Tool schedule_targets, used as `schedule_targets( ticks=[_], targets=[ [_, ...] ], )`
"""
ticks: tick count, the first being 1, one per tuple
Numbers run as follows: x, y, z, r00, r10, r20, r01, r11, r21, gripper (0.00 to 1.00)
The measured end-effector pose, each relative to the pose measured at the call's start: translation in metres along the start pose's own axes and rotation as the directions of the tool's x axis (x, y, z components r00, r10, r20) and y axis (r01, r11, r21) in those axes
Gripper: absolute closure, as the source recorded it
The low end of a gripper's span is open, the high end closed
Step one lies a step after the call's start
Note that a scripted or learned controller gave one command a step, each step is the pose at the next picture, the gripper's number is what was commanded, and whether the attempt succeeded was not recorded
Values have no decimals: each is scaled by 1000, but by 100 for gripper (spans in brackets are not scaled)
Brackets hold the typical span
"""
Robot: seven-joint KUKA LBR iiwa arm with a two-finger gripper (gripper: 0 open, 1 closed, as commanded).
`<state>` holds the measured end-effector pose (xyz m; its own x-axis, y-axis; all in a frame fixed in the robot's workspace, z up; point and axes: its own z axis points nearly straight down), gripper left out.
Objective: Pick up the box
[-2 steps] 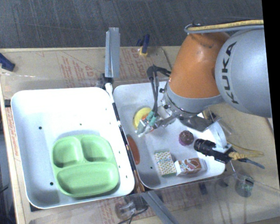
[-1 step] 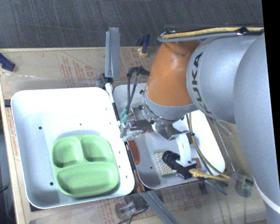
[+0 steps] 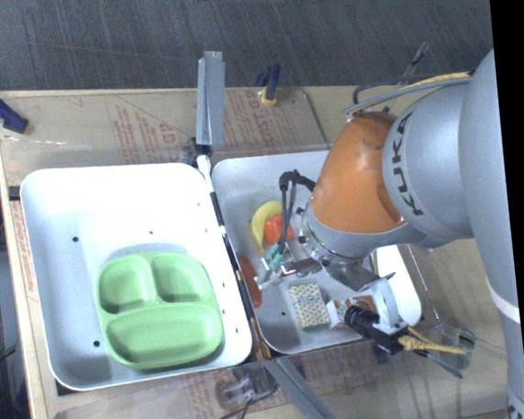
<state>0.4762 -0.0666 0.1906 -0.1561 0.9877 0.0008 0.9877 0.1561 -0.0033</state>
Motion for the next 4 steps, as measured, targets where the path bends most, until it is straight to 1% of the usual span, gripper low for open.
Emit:
schedule_targets(
  ticks=[1, 2, 3, 4],
  targets=[
    [0, 0, 0, 1000, -1, 0, 1, 1000, 0, 0],
    [-65, -10, -20, 999, 47, 0, -47, 999, -1, 0],
    [-82, -10, 96, 1000, 18, 2, -18, 1000, -7, 0],
    [-84, -10, 86, 1000, 14, 6, -14, 1000, -8, 100]
  ],
)
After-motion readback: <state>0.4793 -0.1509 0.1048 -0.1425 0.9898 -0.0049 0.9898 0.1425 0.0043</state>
